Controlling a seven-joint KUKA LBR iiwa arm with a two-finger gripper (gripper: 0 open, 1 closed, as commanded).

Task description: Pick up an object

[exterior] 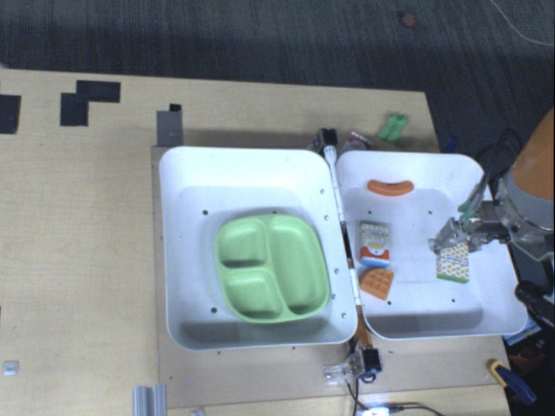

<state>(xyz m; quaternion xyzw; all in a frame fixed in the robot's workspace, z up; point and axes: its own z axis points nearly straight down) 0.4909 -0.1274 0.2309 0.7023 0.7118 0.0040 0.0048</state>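
Big tan bench (78, 232) under it all, with black patches (87, 100) at the far left.

On the bench, two white bins side by side, touching along the middle. Left bin (186, 172) the bigger-looking one. Right bin (416, 306) next to it, with small toys inside.

At the far right edge, the grey arm (533, 180), reaching in over the right bin.

In the middle of the left bin, a light green plate (273, 265) lying flat, split into three parts.

At the tip of the arm, the gripper (453, 235), low over the right side of the right bin. Cannot tell if apart or together, too small and blurry.

Right below the gripper on its near side, a flat speckled packet (453, 267), green and white. Touching the gripper or just beside it, hard to say. Not clearly held.

On the left side of the right bin, a little box (374, 241) with blue and orange on it.

At the far end of that bin, an orange sausage (390, 187), lying sideways.

Just near of the box, an orange waffle piece (376, 282), close to the bin's left wall.

Outside the bins, past the right bin's far wall, a small green toy (393, 127) on the bench.
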